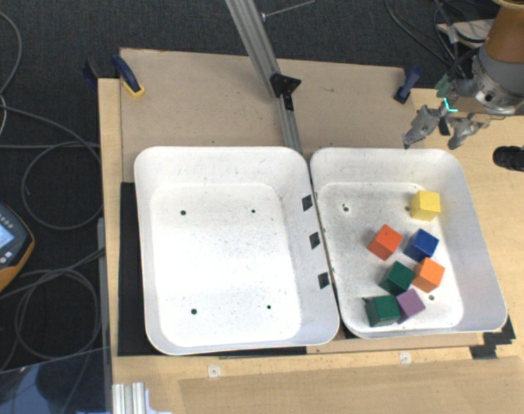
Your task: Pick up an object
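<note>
My gripper (440, 129) hangs above the far rim of the right bin (469, 198), open, with nothing between its fingers. Several small blocks lie in that bin. A yellow block (426, 203) is nearest the gripper, a little in front of it. Closer to the camera sit an orange block (384, 241), a blue block (422, 244), a second orange block (431, 274), a dark green block (399, 277), a purple block (410, 303) and another green block (383, 310).
The left bin (223, 244) lies beside the right one, both on a wooden board. A slanted metal pole (260, 46) rises behind the bins. Blue clamps (128, 76) grip the board's far corners. Cables trail on the dark floor at left.
</note>
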`<state>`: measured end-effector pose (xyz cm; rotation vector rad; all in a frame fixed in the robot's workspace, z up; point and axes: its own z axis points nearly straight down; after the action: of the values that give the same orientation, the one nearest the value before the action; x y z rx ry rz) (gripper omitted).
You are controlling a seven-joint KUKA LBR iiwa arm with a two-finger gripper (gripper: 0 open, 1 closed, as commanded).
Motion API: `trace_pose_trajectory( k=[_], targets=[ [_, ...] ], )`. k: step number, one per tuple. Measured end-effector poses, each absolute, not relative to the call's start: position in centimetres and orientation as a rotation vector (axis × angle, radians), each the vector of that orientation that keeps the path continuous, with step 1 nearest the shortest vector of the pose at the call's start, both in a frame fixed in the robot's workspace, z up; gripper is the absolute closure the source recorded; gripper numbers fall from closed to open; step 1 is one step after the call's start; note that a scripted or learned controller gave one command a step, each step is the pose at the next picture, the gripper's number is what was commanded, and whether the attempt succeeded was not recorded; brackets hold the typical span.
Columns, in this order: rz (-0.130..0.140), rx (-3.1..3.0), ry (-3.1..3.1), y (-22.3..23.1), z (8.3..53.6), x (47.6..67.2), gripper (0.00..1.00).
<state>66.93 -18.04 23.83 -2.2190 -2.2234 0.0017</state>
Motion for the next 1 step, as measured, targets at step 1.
trace_pose_trajectory(
  k=[1],
  targets=[
    [0.004,-2.217,-2.22,-17.78,19.61,66.79,0.0]
  ],
)
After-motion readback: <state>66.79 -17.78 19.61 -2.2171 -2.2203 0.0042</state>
